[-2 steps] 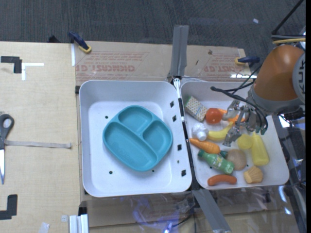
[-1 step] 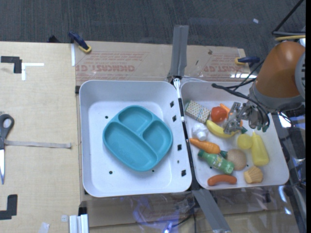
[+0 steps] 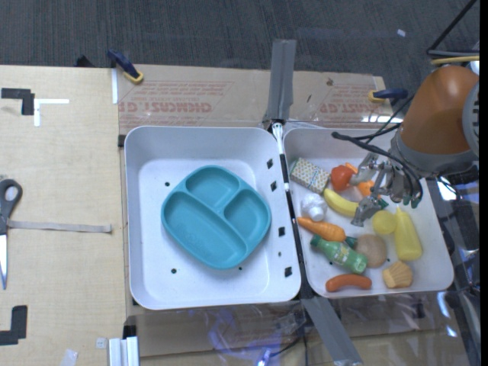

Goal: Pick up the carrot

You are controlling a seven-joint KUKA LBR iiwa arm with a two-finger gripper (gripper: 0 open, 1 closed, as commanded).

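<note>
From here I see the arm (image 3: 438, 117) reaching in over the right bin (image 3: 435, 277), its end effector (image 3: 368, 204) hanging low among the toy food, just above the right end of the banana (image 3: 340, 202). I cannot tell how wide it stands or whether anything sits in its grip; the metal parts blur together there. The carrot (image 3: 321, 229) lies on the bin floor, left of centre, its pointed end toward the divider, and it is apart from the end effector, below and to the left of it. Just beneath the carrot I make out a green bottle (image 3: 341, 255), and near the front wall a red sausage (image 3: 348, 283). A tomato (image 3: 342, 176) sits beside a patterned sponge block (image 3: 309, 174) at the back. A yellow bottle (image 3: 407, 235) lies at the right. The left bin (image 3: 141, 280) carries a blue divided plate (image 3: 216, 216). Scissors (image 3: 6, 227) rest on the bench (image 3: 61, 158) at the far left.
</note>
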